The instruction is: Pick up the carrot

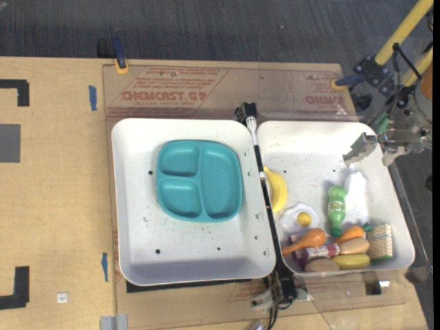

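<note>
The carrot (350, 234), a small orange piece with a bit of green at its right end, lies among the toy food at the front of the right bin (302, 139). A second orange tapered piece (307, 240) lies to its left, over a dark red item. My gripper (375, 150) hangs above the right bin's far right part, well behind the carrot and apart from it. Its two grey fingers (356, 150) are spread, with nothing between them.
The left bin (130, 205) holds a teal divided plate (199, 179). In the right bin lie a banana (278, 189), a fried egg (303, 218), a green bottle (336, 208), a yellow piece (352, 260) and a corn-like cob (380, 240). A black divider bar (258, 157) runs between the bins.
</note>
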You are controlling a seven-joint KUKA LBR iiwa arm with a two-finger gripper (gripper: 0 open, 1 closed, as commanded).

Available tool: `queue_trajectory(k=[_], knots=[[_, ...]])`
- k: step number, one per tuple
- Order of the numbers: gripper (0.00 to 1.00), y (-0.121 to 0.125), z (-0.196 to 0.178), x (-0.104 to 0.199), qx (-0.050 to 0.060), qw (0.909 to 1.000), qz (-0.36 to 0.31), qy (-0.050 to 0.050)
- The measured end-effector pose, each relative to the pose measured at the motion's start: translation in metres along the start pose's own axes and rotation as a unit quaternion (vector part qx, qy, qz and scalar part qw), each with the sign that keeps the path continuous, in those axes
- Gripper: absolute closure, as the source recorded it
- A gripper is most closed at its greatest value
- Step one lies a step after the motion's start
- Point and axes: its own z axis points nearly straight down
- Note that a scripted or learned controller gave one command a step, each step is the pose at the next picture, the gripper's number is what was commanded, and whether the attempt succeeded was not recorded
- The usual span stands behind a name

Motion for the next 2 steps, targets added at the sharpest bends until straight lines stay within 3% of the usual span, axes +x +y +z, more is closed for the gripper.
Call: queue_trajectory(k=[1,2], knots=[[0.0,-0.064,0.073,0.074,0.004,0.9989,-0.047,0.002],[0.0,-0.063,0.098,0.091,0.003,0.9943,-0.106,0.002]])
